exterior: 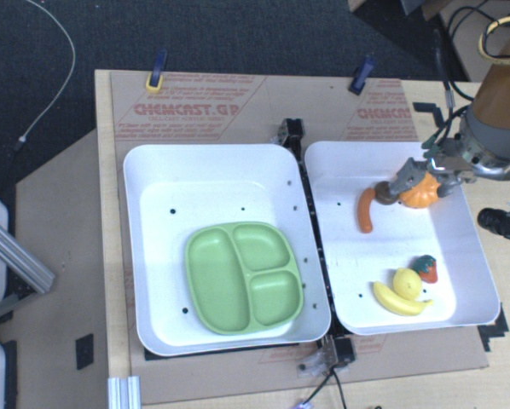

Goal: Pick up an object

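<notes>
Camera view: claw (390, 192) beside orange fruit (420, 194).

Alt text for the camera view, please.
The gripper is low in the right bin, beside an orange carrot-shaped toy and an orange fruit. A green divided plate lies in the left bin.

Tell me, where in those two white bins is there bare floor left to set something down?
Left bin: a bare strip behind the green divided plate. Right bin: bare near-left floor between the orange carrot-like toy and the banana. Crowded where the gripper meets the orange fruit, and by the lemon and strawberry.
</notes>
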`<action>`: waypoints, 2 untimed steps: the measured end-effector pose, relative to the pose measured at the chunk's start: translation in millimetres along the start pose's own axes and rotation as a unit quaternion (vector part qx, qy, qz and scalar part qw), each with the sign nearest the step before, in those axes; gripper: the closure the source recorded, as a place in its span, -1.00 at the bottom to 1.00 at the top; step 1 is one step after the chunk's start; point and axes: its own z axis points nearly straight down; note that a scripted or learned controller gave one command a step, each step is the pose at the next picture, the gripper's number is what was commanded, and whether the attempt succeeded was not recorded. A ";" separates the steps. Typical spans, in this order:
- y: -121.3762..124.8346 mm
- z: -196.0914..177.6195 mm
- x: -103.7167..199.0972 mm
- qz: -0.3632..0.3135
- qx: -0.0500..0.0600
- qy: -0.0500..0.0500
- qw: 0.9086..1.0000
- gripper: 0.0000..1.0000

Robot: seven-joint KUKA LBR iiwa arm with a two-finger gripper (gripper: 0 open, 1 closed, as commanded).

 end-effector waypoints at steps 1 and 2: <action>-7.9 57.6 1.2 0.000 -0.002 -0.001 1.000 -1.00; -12.7 112.0 11.4 0.000 0.000 0.000 1.000 -1.00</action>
